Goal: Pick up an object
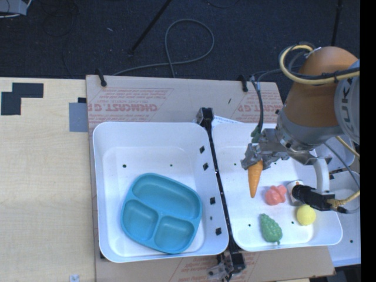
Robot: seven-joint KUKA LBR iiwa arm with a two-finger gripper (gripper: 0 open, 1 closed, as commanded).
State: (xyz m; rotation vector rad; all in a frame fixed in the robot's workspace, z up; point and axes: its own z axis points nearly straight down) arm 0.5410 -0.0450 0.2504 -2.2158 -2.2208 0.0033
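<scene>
Orange carrot (254, 180) pinched at its thick end by the gripper (258, 160), hanging point-down over the right bin (329, 239). Could slip free: tapered, smooth, held only near the top.

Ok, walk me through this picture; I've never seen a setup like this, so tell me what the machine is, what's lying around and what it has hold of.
This is one photo from a fixed camera above a bench, looking down at a slant. The grey and orange machine reaching in from the right is a robot arm. Its tool has an orange toy carrot hanging from it, point down, apparently gripped at the top. Two shallow white bins sit side by side. The left bin holds a blue divided plate. The right bin holds a pink toy, a green toy and a yellow ball.
</scene>
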